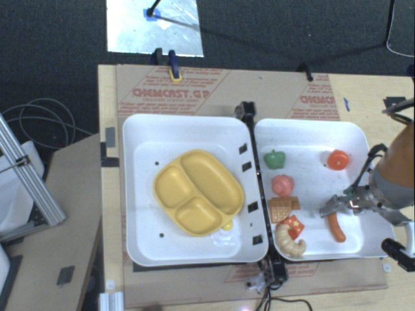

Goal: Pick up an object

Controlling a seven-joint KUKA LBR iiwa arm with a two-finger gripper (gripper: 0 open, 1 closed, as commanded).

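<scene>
- Camera view, nearest edge first: croissant-shaped toy (290,243) lies at the front of the right bin (310,132), touching a small red packet (294,225); just behind them sit a waffle piece (283,208), a pink round toy (282,185) and a green pepper (275,159)
- Right of these, a sausage (336,227) lies slanted on the bin floor, and an orange tomato-like toy (337,160) sits well behind it
- Left bin (139,173) holds a yellow divided plate (198,191)
- Pincer (336,206) hangs low over the right bin, just above the sausage's upper end; whether it is spread or closed I cannot tell, and nothing shows between its tips
- Step, as I judge it: reaching down to the target, likely the sausage, with no lift begun; the next move calls for straddling the sausage across its narrow width, closing, then rising clear of the bin wall
</scene>
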